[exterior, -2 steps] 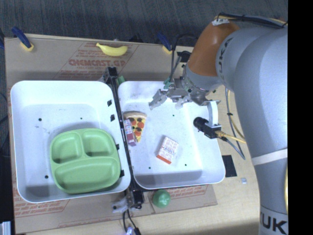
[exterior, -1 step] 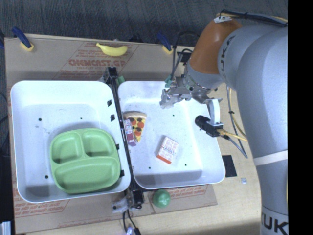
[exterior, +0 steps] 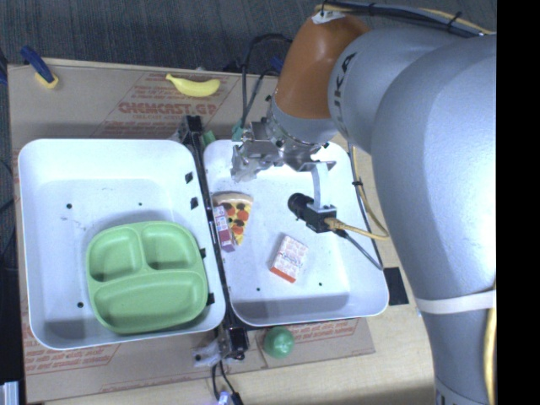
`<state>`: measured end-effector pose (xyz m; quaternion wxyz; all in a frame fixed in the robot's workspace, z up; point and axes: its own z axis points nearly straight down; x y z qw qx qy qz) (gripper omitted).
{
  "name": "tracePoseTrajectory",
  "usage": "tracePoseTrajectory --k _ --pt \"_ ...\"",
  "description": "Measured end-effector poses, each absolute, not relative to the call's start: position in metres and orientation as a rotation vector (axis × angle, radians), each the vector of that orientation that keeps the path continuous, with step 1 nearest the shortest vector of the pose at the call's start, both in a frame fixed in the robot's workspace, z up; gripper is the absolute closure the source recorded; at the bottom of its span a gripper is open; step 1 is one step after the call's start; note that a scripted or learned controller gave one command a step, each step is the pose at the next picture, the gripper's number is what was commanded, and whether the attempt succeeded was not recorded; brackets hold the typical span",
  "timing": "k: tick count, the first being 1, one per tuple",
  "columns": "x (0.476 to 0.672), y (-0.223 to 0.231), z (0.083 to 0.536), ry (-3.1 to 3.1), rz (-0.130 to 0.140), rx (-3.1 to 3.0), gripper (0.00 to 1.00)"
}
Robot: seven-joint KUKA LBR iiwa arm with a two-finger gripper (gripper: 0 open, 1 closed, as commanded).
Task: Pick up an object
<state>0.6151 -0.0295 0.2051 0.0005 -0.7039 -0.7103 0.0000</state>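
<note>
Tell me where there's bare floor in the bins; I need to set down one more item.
Left bin: its far half, behind the green tray. Right bin: the near strip in front of the small box. Crowded: the right bin's far end, under the tool, and beside the pizza slice.

Arm is reaching in from the right; gripper [exterior: 253, 160] is hanging over the right bin's [exterior: 337, 298] far-left corner. Pizza-slice toy [exterior: 233, 218] is lying against that bin's left wall, small red-and-white packet [exterior: 288, 258] sitting mid-bin. Green divided tray [exterior: 148, 274] is occupying the left bin's [exterior: 51, 167] near half. Banana [exterior: 193, 83] and green ball [exterior: 278, 341] are resting on cardboard outside.
</note>
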Motion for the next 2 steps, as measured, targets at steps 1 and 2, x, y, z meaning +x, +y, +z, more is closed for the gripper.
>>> tracePoseTrajectory --k 1,2 --pt "0.6148 -0.031 0.2048 -2.228 0.002 -2.213 0.0" --pt "0.6148 -0.031 0.2048 -2.228 0.002 -2.213 0.0"
